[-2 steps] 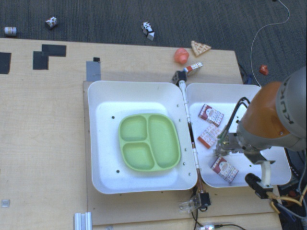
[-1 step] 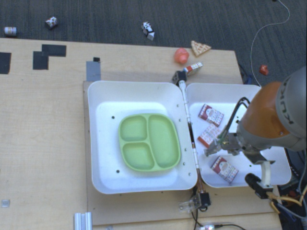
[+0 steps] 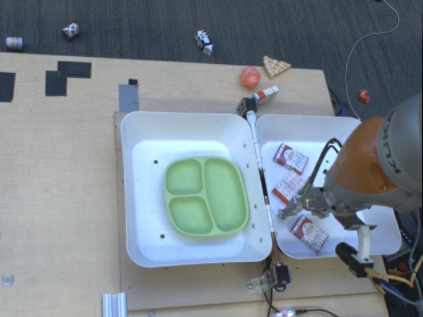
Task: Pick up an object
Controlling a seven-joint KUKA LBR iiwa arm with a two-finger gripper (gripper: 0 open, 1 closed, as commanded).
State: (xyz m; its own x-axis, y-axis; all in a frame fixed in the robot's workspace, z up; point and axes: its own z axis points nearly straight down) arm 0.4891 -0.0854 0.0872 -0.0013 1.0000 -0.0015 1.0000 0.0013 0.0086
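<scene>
Desk [image 3: 59, 177] carries two white bins. Left bin [image 3: 139, 197] holds a green divided tray [image 3: 205, 195]. Right bin [image 3: 390, 240] holds three small red-and-white packets, with the arm [image 3: 373, 160] above it.

Hand [image 3: 297, 207] sits low over the right bin, between the middle packet [image 3: 286, 187] and the near packet [image 3: 309, 233]. Cannot tell whether it is wide or narrow; nothing seen between its fingers.

Far packet [image 3: 291, 157] lies further up the bin. Judgement: the near packet is closest, just below-right of the hand, long axis running diagonally.
</scene>
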